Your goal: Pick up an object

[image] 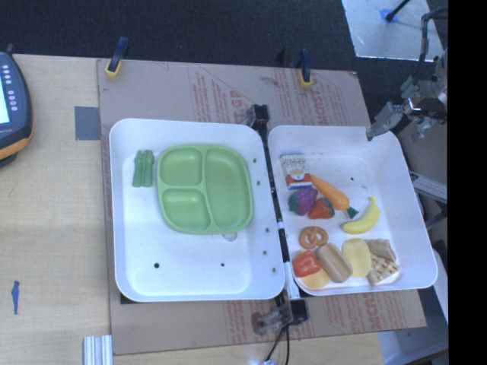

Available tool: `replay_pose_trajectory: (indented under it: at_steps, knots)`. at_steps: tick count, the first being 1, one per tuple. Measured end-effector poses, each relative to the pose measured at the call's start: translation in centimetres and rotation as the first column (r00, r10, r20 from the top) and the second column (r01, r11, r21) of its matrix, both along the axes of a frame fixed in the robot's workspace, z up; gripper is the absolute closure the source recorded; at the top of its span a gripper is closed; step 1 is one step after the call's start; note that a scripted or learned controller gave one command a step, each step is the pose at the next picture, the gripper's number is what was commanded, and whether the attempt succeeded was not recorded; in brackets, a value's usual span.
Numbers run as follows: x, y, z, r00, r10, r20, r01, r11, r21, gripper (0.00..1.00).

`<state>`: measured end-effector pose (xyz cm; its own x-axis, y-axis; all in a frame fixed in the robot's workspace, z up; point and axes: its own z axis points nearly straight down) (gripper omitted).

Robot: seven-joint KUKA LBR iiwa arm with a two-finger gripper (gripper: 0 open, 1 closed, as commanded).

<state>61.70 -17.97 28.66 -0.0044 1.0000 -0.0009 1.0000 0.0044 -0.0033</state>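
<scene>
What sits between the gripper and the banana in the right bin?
Nothing visible. The gripper hangs at the right bin's far right corner, and bare white floor runs from there down to the banana. The carrot lies to the banana's left, off that line.

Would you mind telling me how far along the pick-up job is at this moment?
Nothing looks done yet: the banana, carrot and other toy foods all lie in the right bin. In hand: the claw sits at that bin's far right corner, carrying nothing. Left: reach in, grasp one item and lift it.
</scene>
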Motion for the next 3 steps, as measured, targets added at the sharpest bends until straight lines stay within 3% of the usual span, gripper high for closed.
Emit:
replay_pose_trajectory:
  at_steps: [1,2,3]
  knots:
    - [-0.8,7.5,-12.6,1.000,0.007,-0.012,-0.007,1.000,0.005,0.00]
    - [-3.9,7.2,-17.7,1.000,0.001,0.022,-0.001,1.000,-0.006,0.00]
    - [-2.5,5.2,-19.4,1.000,-0.002,0.003,0.002,1.000,-0.001,0.00]
